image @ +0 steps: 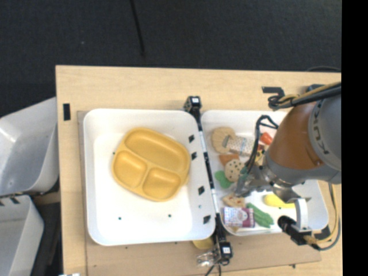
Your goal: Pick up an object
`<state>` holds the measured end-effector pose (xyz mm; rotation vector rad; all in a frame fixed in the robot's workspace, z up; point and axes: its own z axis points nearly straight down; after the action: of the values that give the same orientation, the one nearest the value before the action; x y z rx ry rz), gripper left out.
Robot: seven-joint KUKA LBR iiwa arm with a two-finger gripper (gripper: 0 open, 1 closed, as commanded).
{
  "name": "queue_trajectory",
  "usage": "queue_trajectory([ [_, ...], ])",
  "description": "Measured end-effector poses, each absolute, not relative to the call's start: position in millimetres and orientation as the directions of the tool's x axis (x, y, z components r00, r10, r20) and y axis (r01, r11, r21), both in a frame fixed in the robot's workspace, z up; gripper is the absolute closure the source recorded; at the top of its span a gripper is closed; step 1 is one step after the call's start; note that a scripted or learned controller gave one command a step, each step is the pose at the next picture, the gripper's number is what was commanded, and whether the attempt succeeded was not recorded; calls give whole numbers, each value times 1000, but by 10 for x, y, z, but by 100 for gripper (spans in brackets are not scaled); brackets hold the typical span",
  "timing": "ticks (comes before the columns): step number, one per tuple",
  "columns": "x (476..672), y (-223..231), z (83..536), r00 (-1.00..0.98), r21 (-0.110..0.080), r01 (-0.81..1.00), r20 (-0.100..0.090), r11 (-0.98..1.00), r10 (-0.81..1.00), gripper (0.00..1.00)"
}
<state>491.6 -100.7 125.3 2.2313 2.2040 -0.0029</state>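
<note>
No text, brand or number can be read anywhere in the camera view. The one printed item — a small white and purple packet at about five o'clock from the yellow divided plate, in the right bin — carries markings too blurred to make out

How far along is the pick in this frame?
Done: the arm has reached into the right bin, and its tool is low among the small items, near a round cookie. In hand: nothing visibly held; the tool's tip is too cluttered to read. Left: grasp and lift. The yellow tray sits untouched in the left bin.
</note>
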Motion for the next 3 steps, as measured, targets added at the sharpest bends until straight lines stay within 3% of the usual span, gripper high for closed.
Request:
queue_trajectory([
  [3, 4917, 802, 3703, -9, 6, 1000, 1, 9, 1000, 100],
])
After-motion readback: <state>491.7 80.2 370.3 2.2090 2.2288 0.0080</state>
